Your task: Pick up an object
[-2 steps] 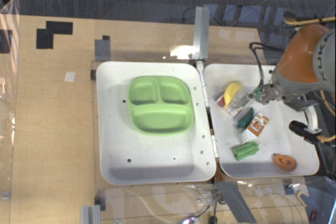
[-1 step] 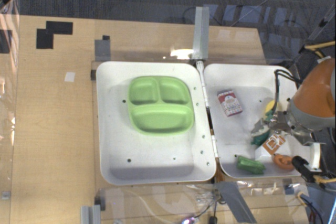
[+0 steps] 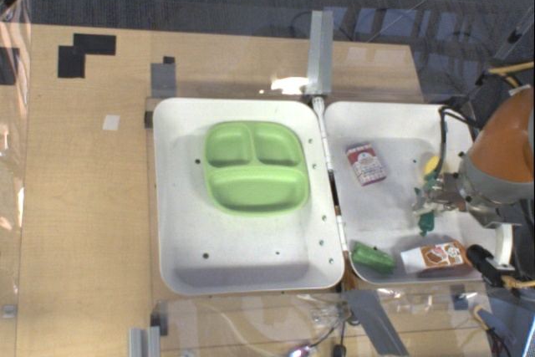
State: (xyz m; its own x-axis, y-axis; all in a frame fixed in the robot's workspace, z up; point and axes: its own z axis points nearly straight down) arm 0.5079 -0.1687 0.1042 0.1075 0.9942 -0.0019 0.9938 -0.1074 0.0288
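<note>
Our end effector [image 3: 431,201] hangs low over the right bin [image 3: 393,125]; we cannot tell its state. Around it lie a red-and-white packet [image 3: 365,164], a green object [image 3: 373,257] and a brown-labelled box [image 3: 435,256]. The left bin [image 3: 180,263] holds a green divided tray [image 3: 254,166]

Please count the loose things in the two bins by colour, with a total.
Green: 2, a plate in the left bin and a small item in the right bin.
Red and white: 1, a packet.
Brown and white: 1, a packet.
Total: 4.
</note>
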